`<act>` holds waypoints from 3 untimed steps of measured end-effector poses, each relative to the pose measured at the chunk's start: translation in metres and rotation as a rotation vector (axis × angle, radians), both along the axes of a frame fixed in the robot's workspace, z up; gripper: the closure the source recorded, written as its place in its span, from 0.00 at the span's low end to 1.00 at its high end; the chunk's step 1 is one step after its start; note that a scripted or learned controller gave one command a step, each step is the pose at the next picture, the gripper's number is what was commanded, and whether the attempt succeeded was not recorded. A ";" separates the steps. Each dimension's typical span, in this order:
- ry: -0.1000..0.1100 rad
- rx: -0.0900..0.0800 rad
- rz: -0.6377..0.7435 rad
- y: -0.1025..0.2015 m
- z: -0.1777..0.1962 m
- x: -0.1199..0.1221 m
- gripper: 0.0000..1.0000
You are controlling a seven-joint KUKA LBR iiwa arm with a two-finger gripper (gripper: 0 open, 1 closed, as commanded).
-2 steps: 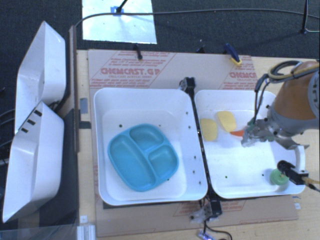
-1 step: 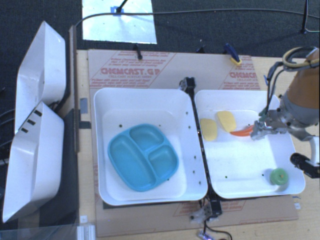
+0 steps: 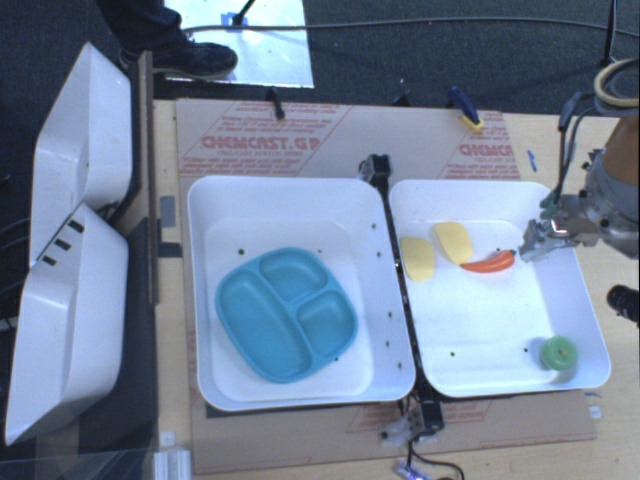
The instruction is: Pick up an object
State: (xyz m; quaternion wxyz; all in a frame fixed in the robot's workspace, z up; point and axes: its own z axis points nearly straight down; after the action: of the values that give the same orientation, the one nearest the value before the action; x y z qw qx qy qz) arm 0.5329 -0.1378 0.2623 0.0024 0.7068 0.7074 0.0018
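At right of frame, the gripper (image 3: 532, 240) sits over the right bin (image 3: 500, 368), beside the right end of an orange pepper (image 3: 488, 262); whether it grips cannot be told. Two yellow pieces (image 3: 452, 241) (image 3: 417, 259) lie left of the pepper. A green object (image 3: 558, 353) rests lower right. The left bin (image 3: 240, 208) holds a blue tray (image 3: 286, 312).

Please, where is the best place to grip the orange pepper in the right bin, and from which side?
Probably across the middle of the orange pepper, from above. It lies flat and long, left to right, so fingers closing across its narrow width fit best. The gripper is near its right end.
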 end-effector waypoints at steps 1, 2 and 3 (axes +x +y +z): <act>0.004 0.001 0.000 0.000 0.022 0.000 1.00; 0.005 0.002 0.003 0.041 0.016 0.012 1.00; 0.005 0.002 0.003 0.090 0.017 0.028 1.00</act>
State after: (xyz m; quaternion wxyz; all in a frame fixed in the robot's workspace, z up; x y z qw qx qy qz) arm 0.5607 -0.0479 0.2795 0.0000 0.7058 0.7084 0.0007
